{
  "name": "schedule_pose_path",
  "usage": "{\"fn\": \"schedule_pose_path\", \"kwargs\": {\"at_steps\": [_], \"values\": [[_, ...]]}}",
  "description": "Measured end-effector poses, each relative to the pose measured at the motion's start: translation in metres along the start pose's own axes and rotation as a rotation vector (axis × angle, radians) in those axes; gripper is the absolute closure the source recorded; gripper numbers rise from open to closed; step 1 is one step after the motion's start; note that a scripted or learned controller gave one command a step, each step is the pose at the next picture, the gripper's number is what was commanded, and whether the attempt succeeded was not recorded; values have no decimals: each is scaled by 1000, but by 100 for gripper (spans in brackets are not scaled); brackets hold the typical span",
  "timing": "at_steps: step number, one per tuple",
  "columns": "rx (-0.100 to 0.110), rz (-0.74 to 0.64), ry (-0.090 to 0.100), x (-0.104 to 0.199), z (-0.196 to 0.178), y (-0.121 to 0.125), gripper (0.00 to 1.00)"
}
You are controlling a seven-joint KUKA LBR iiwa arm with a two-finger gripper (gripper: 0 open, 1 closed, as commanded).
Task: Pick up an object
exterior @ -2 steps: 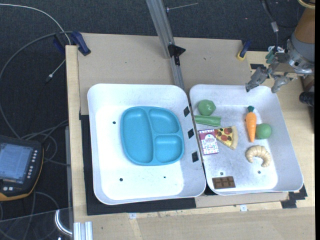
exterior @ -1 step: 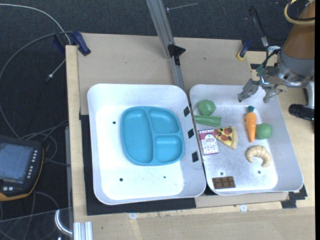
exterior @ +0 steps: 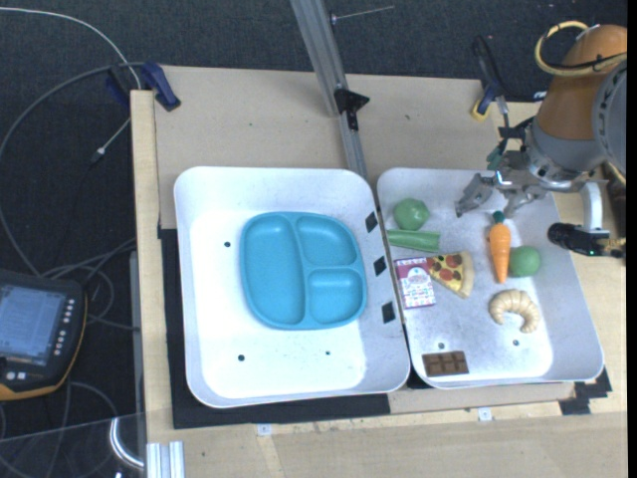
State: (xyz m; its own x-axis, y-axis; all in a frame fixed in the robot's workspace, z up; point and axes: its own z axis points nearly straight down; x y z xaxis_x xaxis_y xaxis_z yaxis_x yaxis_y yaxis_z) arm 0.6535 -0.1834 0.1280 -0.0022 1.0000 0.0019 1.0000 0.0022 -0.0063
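My gripper point(exterior: 490, 196) hangs over the far part of the right bin point(exterior: 567, 317), its fingers spread open with nothing between them. Just below it lies an orange carrot point(exterior: 499, 251) with a green ball point(exterior: 526, 261) at its right. A round green piece point(exterior: 410, 213) and a long green pod point(exterior: 412, 238) lie at the bin's left side. A pizza slice point(exterior: 453, 272), a pink packet point(exterior: 415, 282), a croissant point(exterior: 515, 308) and a chocolate bar point(exterior: 445, 363) fill the near part.
The left bin point(exterior: 209, 227) holds a blue divided plate point(exterior: 302, 269). A metal post point(exterior: 320, 38) rises at the back between the bins. Cables and a pendant point(exterior: 35, 332) lie off the bench at the left.
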Motion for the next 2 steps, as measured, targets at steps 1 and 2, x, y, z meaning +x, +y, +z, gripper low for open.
{"fn": "schedule_pose_path", "kwargs": {"at_steps": [1, 2], "values": [[-8, -1, -2, 0, -16, 2, 100], [-12, 1, -3, -1, -60, 6, 100]]}}
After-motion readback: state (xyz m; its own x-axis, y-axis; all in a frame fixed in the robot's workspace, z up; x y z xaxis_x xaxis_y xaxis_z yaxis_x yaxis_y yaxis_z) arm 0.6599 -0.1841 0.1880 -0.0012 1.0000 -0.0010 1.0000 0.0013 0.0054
